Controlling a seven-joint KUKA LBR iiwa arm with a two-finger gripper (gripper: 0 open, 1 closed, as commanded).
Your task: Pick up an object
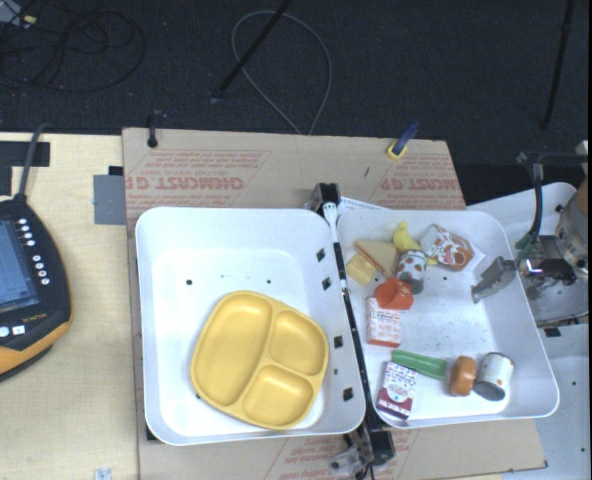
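The right bin [516, 363] holds several small objects. A yellow wedge [364, 261] and a small yellow piece [405, 237] lie at its far left, beside a round red-and-white packet [446, 249]. An orange-red bottle [393, 292] rests above a red-and-white carton [383, 323]. Near the front lie a green cylinder [419, 363], an orange ball [463, 375], a small tin can [492, 376] and a red-and-white box [399, 388]. My gripper [494, 277] hangs over the bin's right side, above bare floor, apart from all the objects. Nothing shows in it.
The left bin [166, 268] holds a yellow divided plate [258, 359]. A teach pendant [11, 283] lies on the bench at far left. The arm's wrist [561, 253] sits over the right bin's rim. Cables run across the dark floor behind.
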